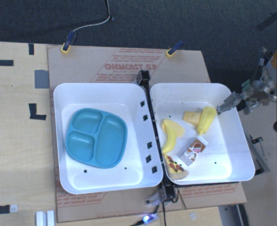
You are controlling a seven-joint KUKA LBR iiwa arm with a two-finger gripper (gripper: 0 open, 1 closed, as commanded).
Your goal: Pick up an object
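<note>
The right bin [232,171] holds several toy foods. A yellow squeeze bottle [206,119] lies near the middle, with a pale yellow cheese wedge [191,117] touching its left side. A banana [171,134] curves by the divider. A small white and red carton [193,151] lies below the bottle, and a pizza slice [175,168] rests at the bin's front left corner. My gripper [225,105] reaches in from the right over the bin's right rim, just right of the bottle's top, with nothing seen in it.
The left bin [67,98] holds a blue divided plate [97,138]. A black divider [149,126] runs between the bins. Both bins sit on a cardboard sheet [129,65] clamped at the back. The arm's wrist [263,91] stands at the right edge.
</note>
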